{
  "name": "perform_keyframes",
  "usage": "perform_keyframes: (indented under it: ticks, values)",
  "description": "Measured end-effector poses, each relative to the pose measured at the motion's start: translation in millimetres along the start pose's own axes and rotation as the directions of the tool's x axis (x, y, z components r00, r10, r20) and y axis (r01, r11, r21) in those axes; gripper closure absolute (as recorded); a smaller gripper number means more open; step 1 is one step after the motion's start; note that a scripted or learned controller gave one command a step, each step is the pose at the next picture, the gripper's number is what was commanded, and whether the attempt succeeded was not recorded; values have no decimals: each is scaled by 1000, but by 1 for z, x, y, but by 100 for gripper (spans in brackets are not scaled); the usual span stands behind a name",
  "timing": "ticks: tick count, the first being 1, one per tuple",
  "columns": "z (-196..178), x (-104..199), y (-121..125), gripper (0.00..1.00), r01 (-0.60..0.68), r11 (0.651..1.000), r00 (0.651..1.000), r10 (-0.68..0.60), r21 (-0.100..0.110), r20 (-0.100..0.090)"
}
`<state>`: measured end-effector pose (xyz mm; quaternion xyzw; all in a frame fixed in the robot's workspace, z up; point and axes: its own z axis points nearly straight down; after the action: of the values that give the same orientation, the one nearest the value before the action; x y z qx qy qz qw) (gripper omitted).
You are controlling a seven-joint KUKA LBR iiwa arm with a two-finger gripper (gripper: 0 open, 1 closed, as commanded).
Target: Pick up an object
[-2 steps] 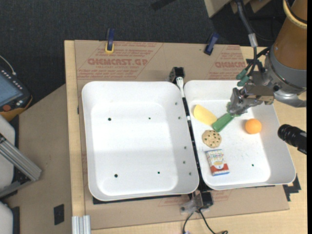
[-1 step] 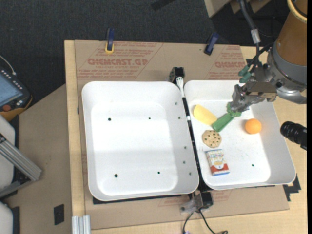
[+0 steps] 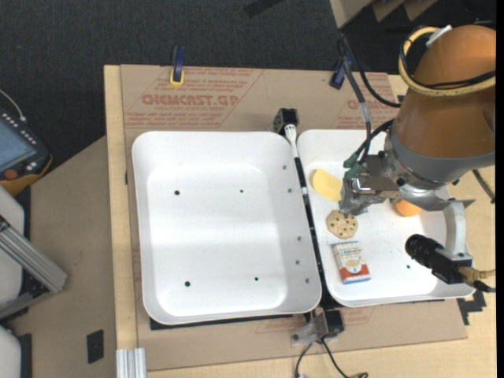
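My gripper (image 3: 352,204) hangs over the right bin (image 3: 386,286), just above a round cookie with dark chips (image 3: 342,225). A yellow lemon-like piece (image 3: 326,183) lies just left of the gripper near the bin's left wall. A small box with a white, blue and red label (image 3: 351,261) lies in front of the cookie. An orange object (image 3: 407,207) peeks out from under the arm on the right. The arm's body hides the gripper's fingertips from above.
The left bin (image 3: 220,227) stands beside the right one, with a black divider strip (image 3: 303,203) between them. Both rest on a cardboard sheet (image 3: 197,93). Clamps sit at the cardboard's far edge (image 3: 178,73).
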<state>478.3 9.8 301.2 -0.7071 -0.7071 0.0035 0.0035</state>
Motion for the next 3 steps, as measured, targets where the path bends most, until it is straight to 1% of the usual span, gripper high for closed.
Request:
perform_keyframes:
  ticks: [1, 2, 3]
  values:
    - [3, -70, 0, 100, -7, 1000, 1000, 7, -7, 1]
    - [-46, 1, 1, 100, 8, 1000, 1000, -8, -16, -1]
    - [-54, -3, 1, 100, 1, 1000, 1000, -1, -14, 0]
